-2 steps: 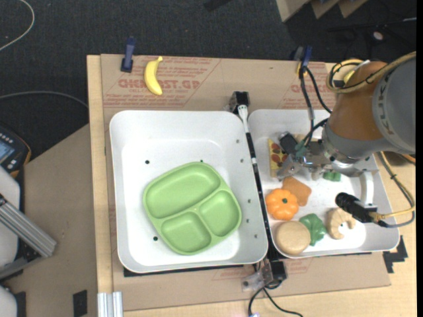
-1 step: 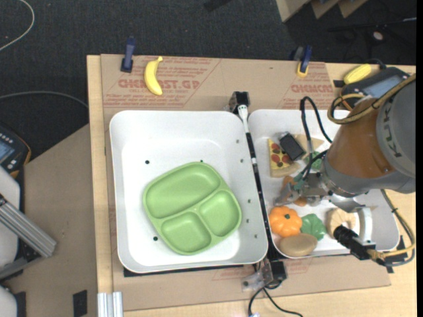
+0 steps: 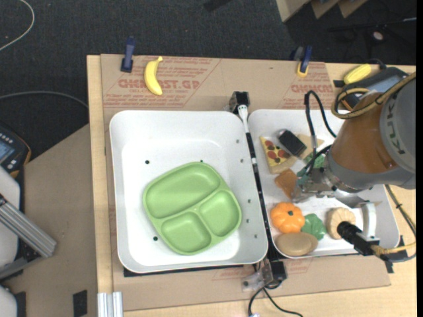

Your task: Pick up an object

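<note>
- The grey arm's hand [image 3: 309, 189] hangs low in the right white bin [image 3: 390, 222], by a brown wedge-shaped toy [image 3: 285, 181]; I cannot tell its state.
- A small orange pumpkin toy [image 3: 287, 217] sits just below.

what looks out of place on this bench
A banana lies outside both bins, on the cardboard behind the left bin, beside a blue clamp. The other toy food sits in the right bin; the left bin holds a green divided plate.
</note>
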